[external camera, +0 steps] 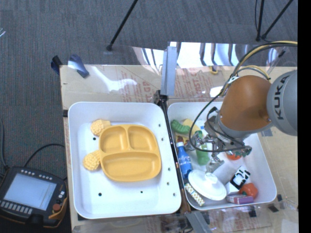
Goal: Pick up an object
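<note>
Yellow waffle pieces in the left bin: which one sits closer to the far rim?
The upper waffle piece, off the divided yellow plate's far-left corner. The other waffle piece lies lower, against the plate's left edge.

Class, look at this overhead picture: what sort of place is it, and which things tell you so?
Most likely a robotics lab or test cell. A KUKA arm reaches over two white bins of assorted small objects, a teach pendant lies on the carpet, and tripod legs stand behind the bench.
</note>
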Controlling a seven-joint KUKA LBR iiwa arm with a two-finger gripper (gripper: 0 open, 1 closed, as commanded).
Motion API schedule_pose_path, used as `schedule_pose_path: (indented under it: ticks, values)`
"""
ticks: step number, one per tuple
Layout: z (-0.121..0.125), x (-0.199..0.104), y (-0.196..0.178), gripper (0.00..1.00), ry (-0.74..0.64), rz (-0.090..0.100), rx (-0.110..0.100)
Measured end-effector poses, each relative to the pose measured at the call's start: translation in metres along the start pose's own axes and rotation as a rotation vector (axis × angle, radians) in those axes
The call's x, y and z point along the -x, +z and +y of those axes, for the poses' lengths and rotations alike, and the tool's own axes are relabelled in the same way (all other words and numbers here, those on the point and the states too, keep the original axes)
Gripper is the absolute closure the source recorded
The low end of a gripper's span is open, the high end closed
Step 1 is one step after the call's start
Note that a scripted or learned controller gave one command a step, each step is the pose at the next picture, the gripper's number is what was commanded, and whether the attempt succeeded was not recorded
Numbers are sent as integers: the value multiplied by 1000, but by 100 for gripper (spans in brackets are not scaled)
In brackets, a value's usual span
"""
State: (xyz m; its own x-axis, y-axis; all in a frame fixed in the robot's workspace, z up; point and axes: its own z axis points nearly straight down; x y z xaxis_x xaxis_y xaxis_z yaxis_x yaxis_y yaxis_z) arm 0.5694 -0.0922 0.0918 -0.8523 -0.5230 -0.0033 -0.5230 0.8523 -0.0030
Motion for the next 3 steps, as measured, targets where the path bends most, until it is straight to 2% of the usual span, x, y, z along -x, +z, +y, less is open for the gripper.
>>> schedule_pose_path:
  ticks: [1,2,3]
  values:
    - [1,1,0,0,-5,0,-2]
    - [-5,15,0,0,-27,2,-3]
    - [-10,22,0,0,-82,0,1]
